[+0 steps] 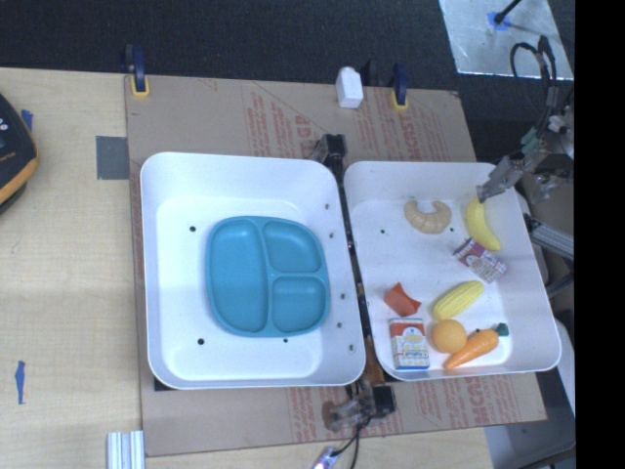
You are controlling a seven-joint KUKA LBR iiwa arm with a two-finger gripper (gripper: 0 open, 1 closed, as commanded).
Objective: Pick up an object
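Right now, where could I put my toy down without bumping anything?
In the left bin, on the bare white rim around the blue divided plate. The right bin is roomy at its near-left top corner, crowded near the corn, orange and carrot.

Bright, even overhead light; soft focus; faint shadows.

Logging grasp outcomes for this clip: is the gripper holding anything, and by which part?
Nothing is held. The gripper sits at the right bin's upper right rim, just above the banana.
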